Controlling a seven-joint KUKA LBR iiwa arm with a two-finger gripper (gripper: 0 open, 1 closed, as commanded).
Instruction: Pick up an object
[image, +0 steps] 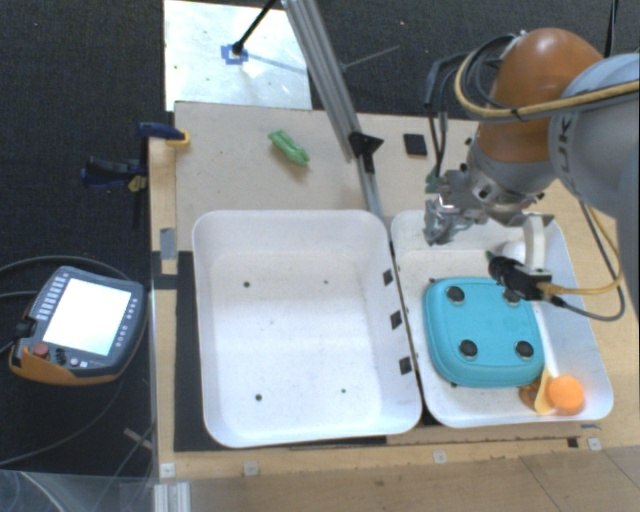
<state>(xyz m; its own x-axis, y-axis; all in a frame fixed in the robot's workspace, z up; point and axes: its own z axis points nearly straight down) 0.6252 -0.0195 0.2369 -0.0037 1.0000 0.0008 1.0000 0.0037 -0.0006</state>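
Grey metal jaws (441, 226) seen over far left corner of right shallow white bin (575, 262); open or closed cannot be told, tips blurred against bin wall. Nothing seen gripped. Teal rounded-square plastic lid with four dark studs (484, 332) lies flat mid-bin, toward near edge. Orange ball (567, 393) at near right corner, touching yellowish item, shape unclear. Black cabled part (512, 275) overlaps lid's far edge. Left white bin (215, 250) alongside. Green object (288, 147) on bench's far side.

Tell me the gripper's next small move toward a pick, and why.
Probably lower and shift toward the teal object: the gripper sits over bare floor at the far end of the right bin, nothing between its fingers, while the items, including the orange ball, lie nearer the front.
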